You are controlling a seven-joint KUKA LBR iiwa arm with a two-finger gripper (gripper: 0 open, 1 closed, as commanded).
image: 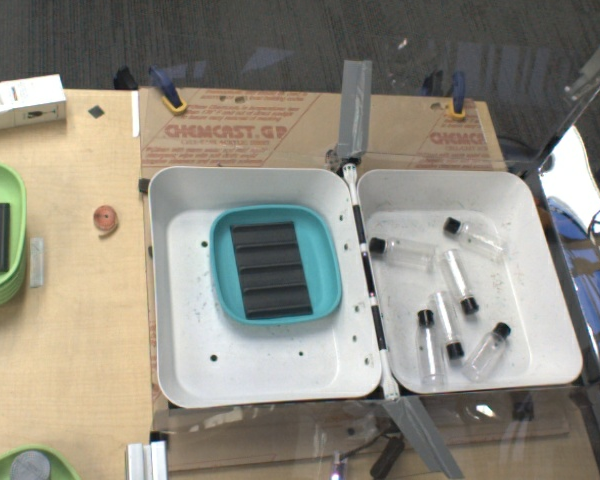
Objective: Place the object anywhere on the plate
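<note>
Fingers of the gripper: whether they are released or clenched cannot be told from this view. Six small clear vials point(450, 298) with black caps lie loose on the floor of the right bin point(545, 298), all on their sides and pointing different ways. Two lie toward the back of the bin, one near its left wall and one further right. Another lies slanted in the middle. Three are grouped toward the front, close together, though it is hard to tell whether any of them touch. None of the vials is on the plate point(325, 268), which is a teal, rounded-square dish sitting in the left bin point(180, 298), a little toward the back of it. On the plate lies a black ribbed block point(270, 268) that covers most of its middle. The two bins stand side by side with their inner rims touching. A grey bar point(355, 108) rises from the back where they meet. Behind the bins lies a sheet of brown printed cardboard point(240, 128), held by a blue and yellow clamp point(168, 92) at each end. To the left is a wooden tabletop point(70, 328) bearing a green tray point(5, 268) at the edge, a small reddish round piece point(104, 218) and a white box point(20, 103).
</note>
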